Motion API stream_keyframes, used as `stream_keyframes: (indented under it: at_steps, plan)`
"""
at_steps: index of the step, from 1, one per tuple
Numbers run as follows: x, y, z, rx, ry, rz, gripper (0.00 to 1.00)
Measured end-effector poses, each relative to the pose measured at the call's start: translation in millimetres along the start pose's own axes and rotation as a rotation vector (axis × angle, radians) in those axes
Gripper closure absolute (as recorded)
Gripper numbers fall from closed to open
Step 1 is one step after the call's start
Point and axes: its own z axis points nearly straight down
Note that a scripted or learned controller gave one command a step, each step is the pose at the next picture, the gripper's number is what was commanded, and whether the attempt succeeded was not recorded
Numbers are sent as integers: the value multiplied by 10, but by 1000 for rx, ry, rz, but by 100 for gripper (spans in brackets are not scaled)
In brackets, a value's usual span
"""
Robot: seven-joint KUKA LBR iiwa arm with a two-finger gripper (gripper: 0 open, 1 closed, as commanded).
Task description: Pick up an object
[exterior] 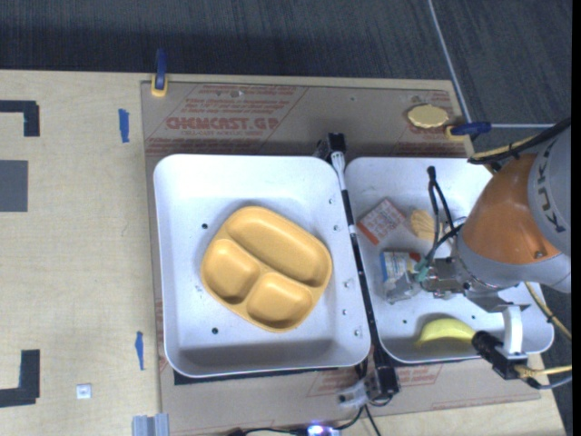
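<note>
In the right bin (399,175) lie a red and white packet (382,218), a small tan piece (422,223), a blue and silver wrapper (395,269) and a yellow banana (445,331). My gripper (423,276) hangs low over the middle of this bin, right at the wrapper's right edge, with the banana just in front of it. The grey arm with its orange band (507,221) covers the bin's right side.
The left bin (182,189) holds a yellow three-part plate (265,266). A black divider (349,234) runs between the bins. A tan disc (428,115) lies on the cardboard behind the right bin. Cables trail along the arm and the bin's front right corner.
</note>
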Motion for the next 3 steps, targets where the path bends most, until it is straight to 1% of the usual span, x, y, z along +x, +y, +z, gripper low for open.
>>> stream_keyframes:
  at_steps: [1,3]
  plan:
    - [29,-26,108,8,3,-2,0]
    - [23,-26,109,8,4,-2,0]
